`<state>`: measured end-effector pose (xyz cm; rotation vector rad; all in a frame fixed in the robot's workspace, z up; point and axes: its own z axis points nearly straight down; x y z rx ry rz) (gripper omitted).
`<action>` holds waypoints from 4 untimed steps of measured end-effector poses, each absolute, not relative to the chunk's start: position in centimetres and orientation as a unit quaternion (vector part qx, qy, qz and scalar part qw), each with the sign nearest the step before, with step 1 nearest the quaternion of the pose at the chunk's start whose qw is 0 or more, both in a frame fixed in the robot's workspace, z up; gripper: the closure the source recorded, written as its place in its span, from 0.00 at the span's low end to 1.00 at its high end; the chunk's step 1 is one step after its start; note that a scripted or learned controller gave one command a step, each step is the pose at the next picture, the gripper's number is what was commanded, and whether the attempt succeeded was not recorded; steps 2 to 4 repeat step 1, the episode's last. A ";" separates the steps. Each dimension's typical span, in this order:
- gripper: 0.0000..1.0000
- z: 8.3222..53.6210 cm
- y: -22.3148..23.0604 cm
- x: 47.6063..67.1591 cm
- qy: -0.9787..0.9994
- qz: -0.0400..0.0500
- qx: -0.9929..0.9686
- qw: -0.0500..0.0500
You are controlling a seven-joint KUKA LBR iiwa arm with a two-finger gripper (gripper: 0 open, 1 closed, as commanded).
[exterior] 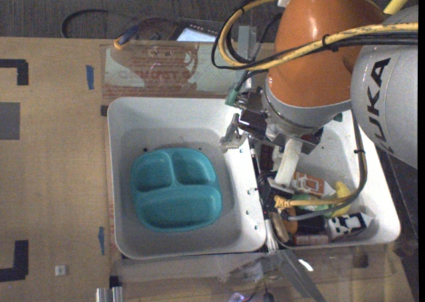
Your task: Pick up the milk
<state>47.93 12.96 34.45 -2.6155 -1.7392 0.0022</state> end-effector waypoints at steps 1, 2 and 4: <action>0.00 17.3 12.5 47.8 -0.517 0.002 -0.856 0.001; 0.00 17.3 12.5 47.8 -0.517 0.002 -0.856 0.001; 0.00 17.3 12.5 47.8 -0.517 0.002 -0.856 0.001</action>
